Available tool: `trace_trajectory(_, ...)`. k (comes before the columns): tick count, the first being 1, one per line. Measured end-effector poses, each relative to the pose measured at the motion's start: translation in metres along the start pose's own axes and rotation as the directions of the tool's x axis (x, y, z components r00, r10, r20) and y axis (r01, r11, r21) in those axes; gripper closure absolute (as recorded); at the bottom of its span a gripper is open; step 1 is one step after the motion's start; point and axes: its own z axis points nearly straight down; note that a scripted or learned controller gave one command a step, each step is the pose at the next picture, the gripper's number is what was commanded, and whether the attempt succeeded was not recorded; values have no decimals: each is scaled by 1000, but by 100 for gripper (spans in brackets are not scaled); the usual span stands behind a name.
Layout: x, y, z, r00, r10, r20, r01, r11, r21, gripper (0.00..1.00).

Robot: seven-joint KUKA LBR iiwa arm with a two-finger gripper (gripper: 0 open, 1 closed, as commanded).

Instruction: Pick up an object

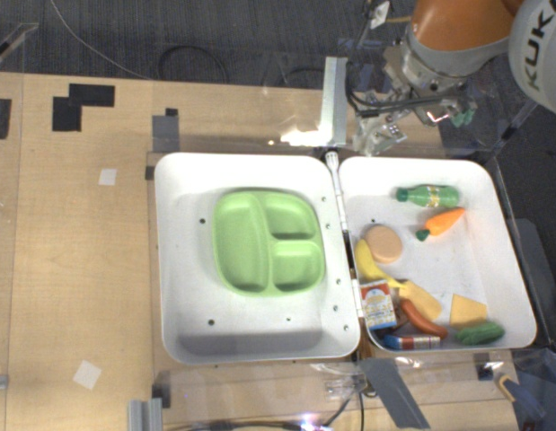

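Two white bins (260,173) are facing you; your gripper (385,133) is hovering beyond the right bin (493,196), jaw state unclear.

Bench (71,268): pale wood, its top lightly glossy (a bright glare spot near the upper middle).
Black marks (80,104): blocky shapes at the bench's upper left.
Floor (197,16): dark grey carpet beyond the bench.
Cable (89,39): thin, trailing across the carpet.
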Motion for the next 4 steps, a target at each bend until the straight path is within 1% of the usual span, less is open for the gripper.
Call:
trace_trajectory(1,77,-137,83,992,-123,-21,123,992,-5,100)
trace_trajectory(2,52,-86,30,992,-124,-7,124,992,0,100)
trace_trajectory(3,31,-57,23,989,-149,-12,149,989,-5,100)
trace_trajectory(4,12,-17,33,985,-172,-11,172,985,-6,100)
